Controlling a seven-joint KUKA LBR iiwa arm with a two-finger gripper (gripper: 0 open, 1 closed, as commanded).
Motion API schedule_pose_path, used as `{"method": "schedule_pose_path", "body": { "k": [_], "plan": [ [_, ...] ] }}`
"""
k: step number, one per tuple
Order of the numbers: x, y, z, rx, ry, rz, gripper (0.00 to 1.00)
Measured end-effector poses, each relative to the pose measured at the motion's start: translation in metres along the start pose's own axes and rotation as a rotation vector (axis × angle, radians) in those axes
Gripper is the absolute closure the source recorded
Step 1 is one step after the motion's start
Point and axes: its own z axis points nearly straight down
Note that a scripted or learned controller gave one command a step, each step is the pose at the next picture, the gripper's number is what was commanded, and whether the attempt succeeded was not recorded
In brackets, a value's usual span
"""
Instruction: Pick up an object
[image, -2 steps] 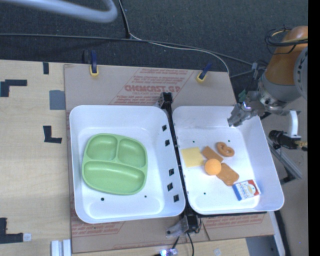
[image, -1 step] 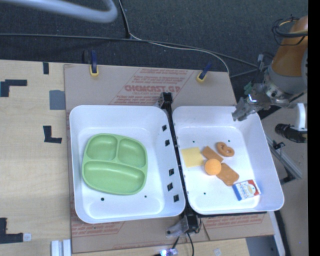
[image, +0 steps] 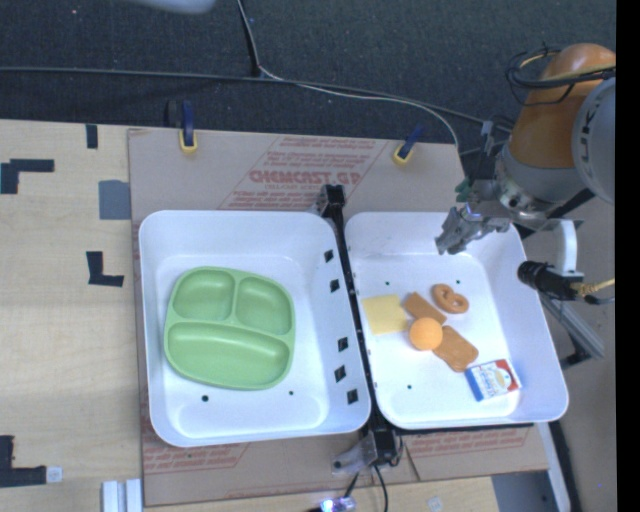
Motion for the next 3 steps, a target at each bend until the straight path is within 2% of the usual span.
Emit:
{"method": "schedule_pose_path", "body": {
  "k": [3],
  "plan": [
    [0.176, -0.063, 0.006, 0.002, 0.001, -0.003, 1.0]
  ]
}}
